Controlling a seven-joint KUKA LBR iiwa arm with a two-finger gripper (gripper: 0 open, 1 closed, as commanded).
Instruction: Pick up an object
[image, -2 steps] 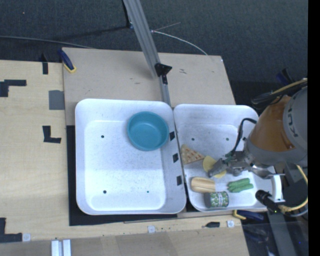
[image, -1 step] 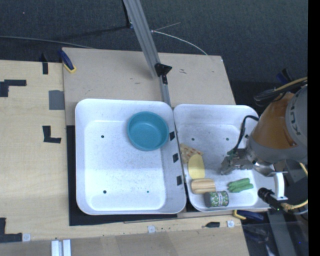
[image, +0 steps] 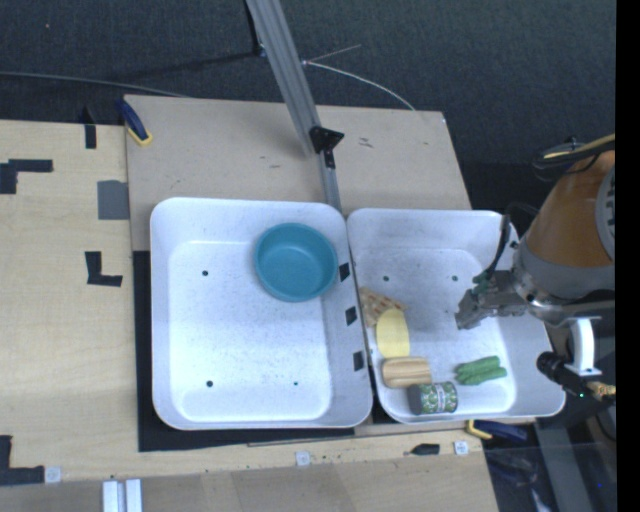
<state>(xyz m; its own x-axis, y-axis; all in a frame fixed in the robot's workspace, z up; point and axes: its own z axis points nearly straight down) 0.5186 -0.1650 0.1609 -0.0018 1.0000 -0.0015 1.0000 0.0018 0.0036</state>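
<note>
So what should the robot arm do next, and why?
Probably slide the gripper a little toward the near edge of the right bin and lower it over the green toy. The gripper hangs above bare bin floor, and the green toy lies closest, apart from the other things.

My arm (image: 568, 262) showed a rounded grey housing under a broad orange band. I saw a black cable looped beside it and a dark metal gripper (image: 478, 306) at its end.
</note>
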